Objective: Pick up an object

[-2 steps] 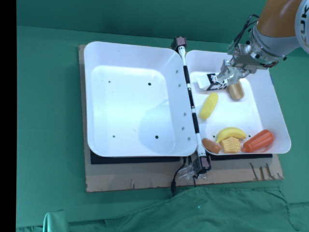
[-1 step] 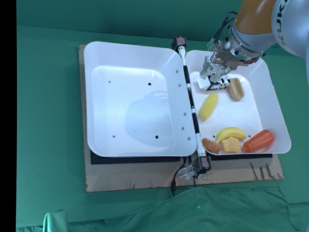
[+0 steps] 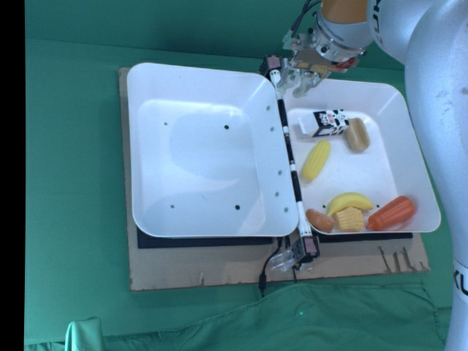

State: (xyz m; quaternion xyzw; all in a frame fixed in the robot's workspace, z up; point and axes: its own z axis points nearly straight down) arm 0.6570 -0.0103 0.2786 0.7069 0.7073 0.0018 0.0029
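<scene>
Gripper: the gripper (image 3: 301, 79) hangs over the far left corner of the right bin (image 3: 409, 123), at about eleven o'clock of that bin, close to the divider strip (image 3: 289, 159); whether it is wide or narrow I cannot tell, and nothing shows in it.
Candidates: all the objects lie in the right bin. The milk carton (image 3: 322, 122) sits nearest, at about six o'clock from the gripper, with the bread roll (image 3: 357, 134) touching its three o'clock side.
Middle: the corn cob (image 3: 316, 160) lies alone, tilted, at the bin's centre left.
Near edge: sausage (image 3: 319, 220), banana (image 3: 349, 201), a small yellow corn piece (image 3: 350, 219) and the carrot (image 3: 392, 213) crowd along six o'clock.
Left bin: the left bin (image 3: 146, 86) is a glossy white tray with rounded corners.
Risk, rim: by my judgement, a straight descent from here could strike the bin wall or divider, since the gripper is at the very corner.
Risk, slip: the toys look like smooth, rounded plastic; the cob and banana may squirt out of a pinch.
Risk, clutter: the near-edge cluster may yield two things or none.
Best shape: the carton, boxy with flat faces, likely grips most surely.
</scene>
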